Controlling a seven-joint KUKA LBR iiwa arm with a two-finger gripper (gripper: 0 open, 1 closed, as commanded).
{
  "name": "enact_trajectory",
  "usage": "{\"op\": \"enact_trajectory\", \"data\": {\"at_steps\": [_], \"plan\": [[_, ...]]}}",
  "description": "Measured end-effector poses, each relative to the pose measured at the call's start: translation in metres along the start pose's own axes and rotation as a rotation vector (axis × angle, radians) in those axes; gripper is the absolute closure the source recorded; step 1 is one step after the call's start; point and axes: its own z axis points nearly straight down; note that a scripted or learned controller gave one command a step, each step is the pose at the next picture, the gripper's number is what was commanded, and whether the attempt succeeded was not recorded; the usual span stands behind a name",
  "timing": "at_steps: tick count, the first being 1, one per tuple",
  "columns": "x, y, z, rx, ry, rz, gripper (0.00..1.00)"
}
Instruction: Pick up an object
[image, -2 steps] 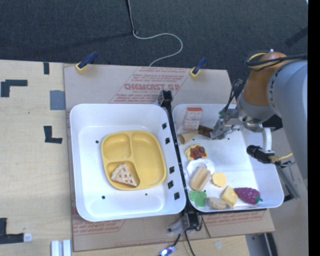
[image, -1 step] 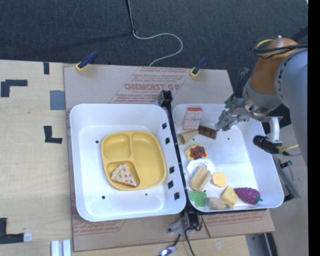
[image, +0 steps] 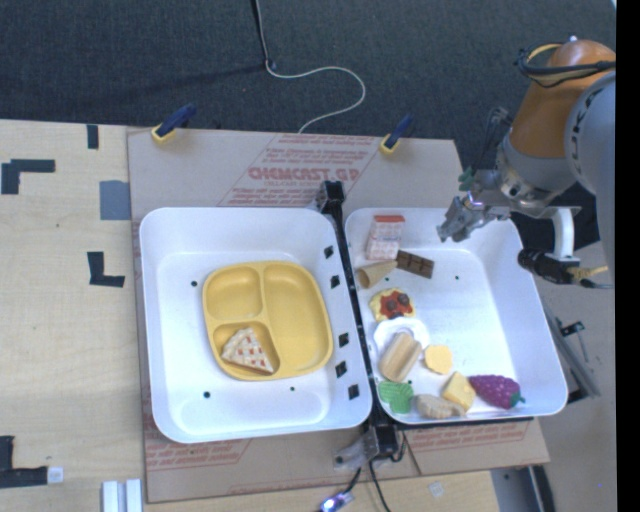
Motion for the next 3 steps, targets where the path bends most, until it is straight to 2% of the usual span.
{"op": "enact_trajectory", "data": {"at_steps": [1,3], "plan": [[0.001,0.001,-0.033,0.001,0.000,0.001,1.00],[0.109,-0.049,-0.040,0.006,0.002,-0.004,1.00]]}}
